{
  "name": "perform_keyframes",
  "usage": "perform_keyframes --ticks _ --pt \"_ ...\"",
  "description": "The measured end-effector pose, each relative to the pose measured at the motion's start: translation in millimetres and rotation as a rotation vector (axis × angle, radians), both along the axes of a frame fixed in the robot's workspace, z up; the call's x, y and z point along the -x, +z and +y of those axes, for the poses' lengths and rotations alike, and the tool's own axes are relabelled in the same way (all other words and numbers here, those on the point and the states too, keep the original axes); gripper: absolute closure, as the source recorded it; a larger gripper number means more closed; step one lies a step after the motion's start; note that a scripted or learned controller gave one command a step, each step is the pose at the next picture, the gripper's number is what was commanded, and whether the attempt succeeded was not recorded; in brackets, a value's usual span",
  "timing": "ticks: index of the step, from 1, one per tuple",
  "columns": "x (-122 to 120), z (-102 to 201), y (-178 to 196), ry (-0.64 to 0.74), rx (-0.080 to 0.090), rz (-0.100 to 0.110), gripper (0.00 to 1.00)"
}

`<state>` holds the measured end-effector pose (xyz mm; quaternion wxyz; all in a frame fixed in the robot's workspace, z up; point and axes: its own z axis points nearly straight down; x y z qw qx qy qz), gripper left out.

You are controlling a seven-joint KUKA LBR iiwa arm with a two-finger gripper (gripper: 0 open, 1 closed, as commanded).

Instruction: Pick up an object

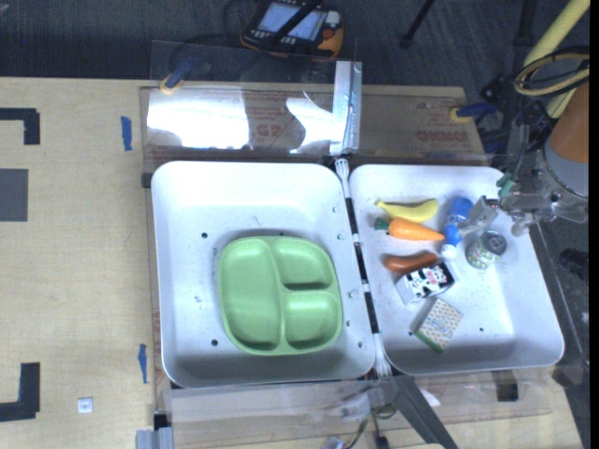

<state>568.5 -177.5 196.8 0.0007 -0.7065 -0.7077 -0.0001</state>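
Note:
The right bin (524,335) holds a cluster of small objects. A yellow banana (412,210) lies above an orange carrot (413,231). Beside them a blue bottle (457,215) with a white cap points down-left. A round clear, greyish object (487,247) sits to its right. Lower down are a brown sausage-shaped piece (409,261), a black and white box (426,281) and a speckled packet (438,323). My gripper (504,208) hangs over the bin's upper right part, just right of the blue bottle and above the round object. Nothing is seen in its grasp.
The left bin (187,204) bears a green divided plate (279,294). A ridge (360,279) separates the two bins. The arm (566,171) comes in over the right bin's right wall. A clear sheet (243,110) and a metal bar (347,106) lie behind the bins.

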Motion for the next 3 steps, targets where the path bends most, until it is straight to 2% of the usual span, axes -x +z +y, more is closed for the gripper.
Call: perform_keyframes --ticks 1,2,3 --pt "-48.6 8.2 -110.9 -0.036 0.002 -0.005 0.00" --pt "-50.0 8.5 -99.5 -0.034 0.003 -0.008 1.00" --pt "-63.1 38.4 -18.2 -0.159 0.002 -0.001 1.00"
